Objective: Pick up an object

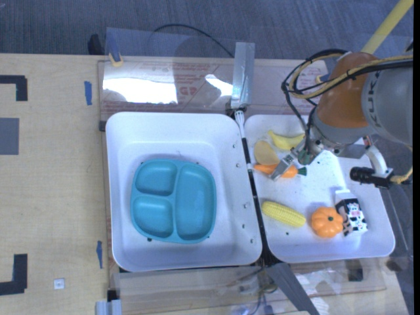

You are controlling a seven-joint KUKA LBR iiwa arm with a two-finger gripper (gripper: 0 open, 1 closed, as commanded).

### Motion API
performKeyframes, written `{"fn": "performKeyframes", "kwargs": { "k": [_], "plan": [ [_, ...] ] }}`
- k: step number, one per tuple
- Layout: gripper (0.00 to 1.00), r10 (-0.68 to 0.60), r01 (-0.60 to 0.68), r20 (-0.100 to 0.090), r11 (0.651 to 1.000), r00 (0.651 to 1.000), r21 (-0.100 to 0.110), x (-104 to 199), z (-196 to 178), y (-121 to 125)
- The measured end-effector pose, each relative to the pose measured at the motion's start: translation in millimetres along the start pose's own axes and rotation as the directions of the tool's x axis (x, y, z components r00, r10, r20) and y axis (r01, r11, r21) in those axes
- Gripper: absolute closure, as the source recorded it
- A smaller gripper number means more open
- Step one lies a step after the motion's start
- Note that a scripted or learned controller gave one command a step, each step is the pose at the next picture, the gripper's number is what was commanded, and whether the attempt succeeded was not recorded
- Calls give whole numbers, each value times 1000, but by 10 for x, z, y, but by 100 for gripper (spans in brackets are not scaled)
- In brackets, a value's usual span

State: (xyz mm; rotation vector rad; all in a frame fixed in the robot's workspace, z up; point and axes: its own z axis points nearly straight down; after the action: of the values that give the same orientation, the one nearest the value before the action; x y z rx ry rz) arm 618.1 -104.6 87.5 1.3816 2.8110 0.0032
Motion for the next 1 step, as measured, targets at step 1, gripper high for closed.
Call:
{"fn": "performKeyframes", "kwargs": {
  "k": [1],
  "plan": [
    [100, 1, -1, 5, 1000, 1000, -7, -12, -123, 18]
  ]
}}
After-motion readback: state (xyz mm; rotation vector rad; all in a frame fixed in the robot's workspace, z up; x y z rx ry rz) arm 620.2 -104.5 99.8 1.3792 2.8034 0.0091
